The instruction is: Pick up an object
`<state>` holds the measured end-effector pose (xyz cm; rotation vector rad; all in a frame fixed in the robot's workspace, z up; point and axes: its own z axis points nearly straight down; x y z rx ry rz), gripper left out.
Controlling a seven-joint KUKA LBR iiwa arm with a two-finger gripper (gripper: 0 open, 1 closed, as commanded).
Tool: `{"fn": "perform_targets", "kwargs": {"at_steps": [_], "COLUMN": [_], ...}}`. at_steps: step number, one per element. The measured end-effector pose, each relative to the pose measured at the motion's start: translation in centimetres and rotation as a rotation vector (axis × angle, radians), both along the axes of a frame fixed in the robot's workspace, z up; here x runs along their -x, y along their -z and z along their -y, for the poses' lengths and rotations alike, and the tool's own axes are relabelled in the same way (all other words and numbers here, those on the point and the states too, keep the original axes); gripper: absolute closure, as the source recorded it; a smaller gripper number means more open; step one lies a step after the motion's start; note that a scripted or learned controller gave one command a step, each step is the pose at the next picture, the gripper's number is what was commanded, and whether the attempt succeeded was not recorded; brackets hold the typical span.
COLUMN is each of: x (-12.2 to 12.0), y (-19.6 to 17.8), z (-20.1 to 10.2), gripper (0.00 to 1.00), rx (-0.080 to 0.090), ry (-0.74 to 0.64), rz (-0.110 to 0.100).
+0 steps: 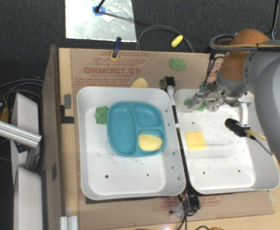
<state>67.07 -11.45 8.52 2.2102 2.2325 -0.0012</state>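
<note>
My gripper (197,102) is low over the far left corner of the right bin (226,176). A small green object (201,108) lies right at the gripper's tip, partly hidden by it, and I cannot tell whether it is held. A flat yellow square (195,141) lies on the right bin's floor, nearer the front than the gripper. In the left bin (125,181) sits a blue divided plate (125,128) with a yellow lump (150,142) in its front right compartment. A green leafy piece (102,114) lies at the plate's left edge.
Behind the bins, on the cardboard, lie a yellow piece (140,83), a round green object (178,63) and a blue-and-yellow tool (116,49). A small black-and-white part (168,84) sits at the far end of the divide between the bins. The grey arm (269,80) crosses the right side.
</note>
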Motion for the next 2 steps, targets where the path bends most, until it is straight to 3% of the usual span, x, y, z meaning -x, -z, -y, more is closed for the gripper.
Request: {"fn": "perform_targets", "kwargs": {"at_steps": [1, 2], "x": [5.3, 12.6], "y": [0.1, 0.1], "z": [0.0, 2.0], "gripper": [0.0, 0.0], "rx": [-0.001, -0.001], "ry": [0.01, 0.013], "rz": [-0.003, -0.005]}}
